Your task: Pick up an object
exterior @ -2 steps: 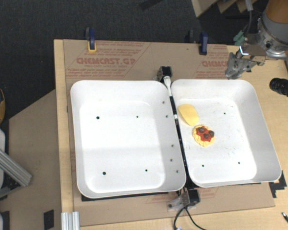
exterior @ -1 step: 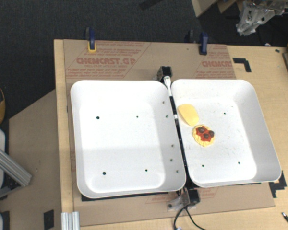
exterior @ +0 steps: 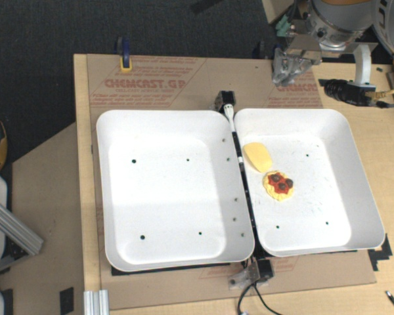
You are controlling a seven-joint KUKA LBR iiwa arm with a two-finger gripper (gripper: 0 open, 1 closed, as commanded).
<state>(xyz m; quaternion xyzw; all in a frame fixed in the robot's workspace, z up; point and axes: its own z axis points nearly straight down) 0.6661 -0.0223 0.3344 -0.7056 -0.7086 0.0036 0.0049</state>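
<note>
Where board shows, "CHEMCAST GP" lettering (exterior: 146, 83).

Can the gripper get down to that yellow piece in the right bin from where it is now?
Probably yes. The gripper hangs above the bench beyond the right bin; the yellow piece lies open from above, apart from the red-topped piece, though near the bin's left wall.
</note>
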